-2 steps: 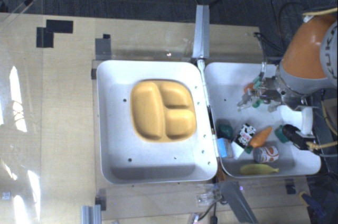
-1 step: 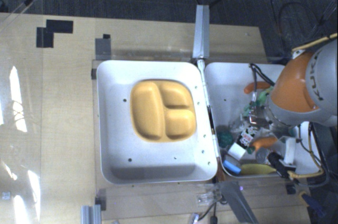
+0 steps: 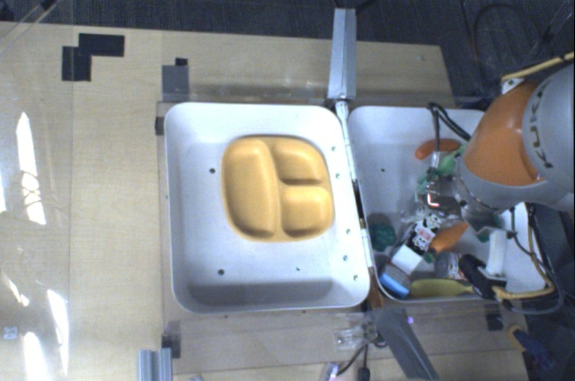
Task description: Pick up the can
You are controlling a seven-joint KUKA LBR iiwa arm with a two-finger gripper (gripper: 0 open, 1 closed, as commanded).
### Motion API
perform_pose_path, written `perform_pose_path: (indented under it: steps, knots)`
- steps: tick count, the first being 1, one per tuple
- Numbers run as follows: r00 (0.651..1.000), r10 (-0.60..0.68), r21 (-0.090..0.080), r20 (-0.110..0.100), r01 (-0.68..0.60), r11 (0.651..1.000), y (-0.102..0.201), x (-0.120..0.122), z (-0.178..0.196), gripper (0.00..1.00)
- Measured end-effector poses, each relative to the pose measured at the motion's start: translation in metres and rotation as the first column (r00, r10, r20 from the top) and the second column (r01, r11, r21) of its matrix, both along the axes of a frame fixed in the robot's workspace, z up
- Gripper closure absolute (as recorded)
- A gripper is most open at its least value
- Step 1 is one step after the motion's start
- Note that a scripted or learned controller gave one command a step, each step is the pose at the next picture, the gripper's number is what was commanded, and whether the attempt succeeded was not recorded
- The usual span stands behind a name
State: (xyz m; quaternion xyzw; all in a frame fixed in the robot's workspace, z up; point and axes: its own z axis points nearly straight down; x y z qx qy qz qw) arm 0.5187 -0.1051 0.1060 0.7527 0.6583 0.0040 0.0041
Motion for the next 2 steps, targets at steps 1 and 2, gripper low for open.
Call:
perform_pose_path:
  steps: [1, 2]
  knots:
    - [0.993, 0.119, -0.001, 0.006, -0.119, 0.993, -0.024, -0.005, -0.012, 1.0]
    - [0.999, 0.049, 0.001, -0.008, -0.049, 0.999, 0.016, 0.05, 0.02, 1.0]
